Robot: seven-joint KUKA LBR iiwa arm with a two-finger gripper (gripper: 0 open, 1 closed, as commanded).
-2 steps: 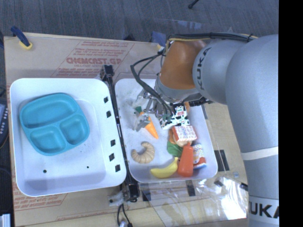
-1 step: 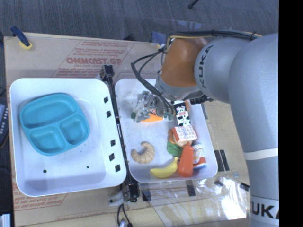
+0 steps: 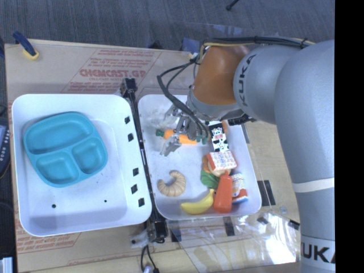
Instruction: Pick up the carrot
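The gripper (image 3: pixel 181 131) sits low over the carrot (image 3: pixel 177 136) near the right bin's (image 3: pixel 247 152) far edge. Its grip cannot be judged, and the carrot apparently rests unlifted.

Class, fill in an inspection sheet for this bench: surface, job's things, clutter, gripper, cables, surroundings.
Surface: two white bins side by side, left bin and right bin, on a cardboard sheet.
Job's things: carrot in the right bin, under the gripper.
Clutter: blue divided plate in the left bin; croissant, banana, red bottle in the right.
Gripper: gripper low at the carrot.
Cables: black cables looping off the wrist.
Surroundings: grey carpet.
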